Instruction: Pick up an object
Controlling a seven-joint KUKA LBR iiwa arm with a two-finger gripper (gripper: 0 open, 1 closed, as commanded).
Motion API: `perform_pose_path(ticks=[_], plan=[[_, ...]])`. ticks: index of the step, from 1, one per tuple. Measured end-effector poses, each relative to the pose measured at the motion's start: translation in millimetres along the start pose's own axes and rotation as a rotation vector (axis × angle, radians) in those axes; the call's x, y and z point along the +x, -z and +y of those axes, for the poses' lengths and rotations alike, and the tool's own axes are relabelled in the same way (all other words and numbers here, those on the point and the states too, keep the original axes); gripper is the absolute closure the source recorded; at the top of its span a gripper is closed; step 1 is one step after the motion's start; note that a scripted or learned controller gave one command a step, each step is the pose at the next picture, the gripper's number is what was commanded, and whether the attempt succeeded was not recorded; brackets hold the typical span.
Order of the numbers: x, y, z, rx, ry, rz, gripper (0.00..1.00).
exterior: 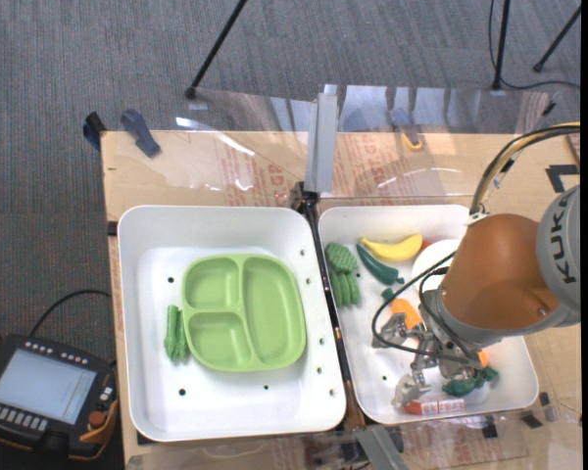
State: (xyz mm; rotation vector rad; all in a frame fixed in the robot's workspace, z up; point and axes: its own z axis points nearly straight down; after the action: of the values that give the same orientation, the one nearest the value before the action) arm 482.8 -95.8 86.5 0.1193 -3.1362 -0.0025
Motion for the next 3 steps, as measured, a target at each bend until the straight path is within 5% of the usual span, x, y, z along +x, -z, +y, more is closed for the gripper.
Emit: perform_pose_path(ticks=[1, 2, 3], plan=[[3.5, 0.1, -7.3, 0.000, 0.051, 0.000, 0.00], [-41.5, 1.1, 1.8, 0.000, 0.010, -0.004, 0.00], [-42.1, 10.8, 3.0, -0.001, 0.014, -0.004, 1.00]])
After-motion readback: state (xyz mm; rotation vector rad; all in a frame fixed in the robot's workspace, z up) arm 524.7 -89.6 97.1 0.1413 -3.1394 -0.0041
